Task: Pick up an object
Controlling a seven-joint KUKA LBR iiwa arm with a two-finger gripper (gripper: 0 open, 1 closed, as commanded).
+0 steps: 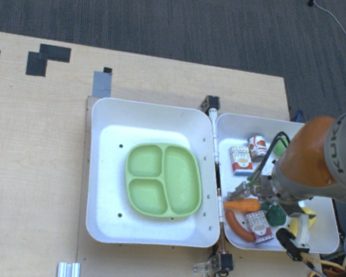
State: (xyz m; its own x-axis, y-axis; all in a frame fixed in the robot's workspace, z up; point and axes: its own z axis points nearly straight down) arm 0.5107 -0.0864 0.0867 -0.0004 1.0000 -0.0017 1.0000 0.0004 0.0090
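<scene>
Toys are lying heaped in the right bin (328,243), so our gripper (250,192) is hovering low above the carrot (241,205) there. Whether our jaws are wide or narrow, we cannot tell. The green tray (163,180) is sitting in the left bin (100,158).

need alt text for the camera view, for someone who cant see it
A grey robot arm with an orange band reaches down into the right white bin, over an orange toy carrot and other small toy foods. The left white bin holds a light green three-compartment plate.
</scene>
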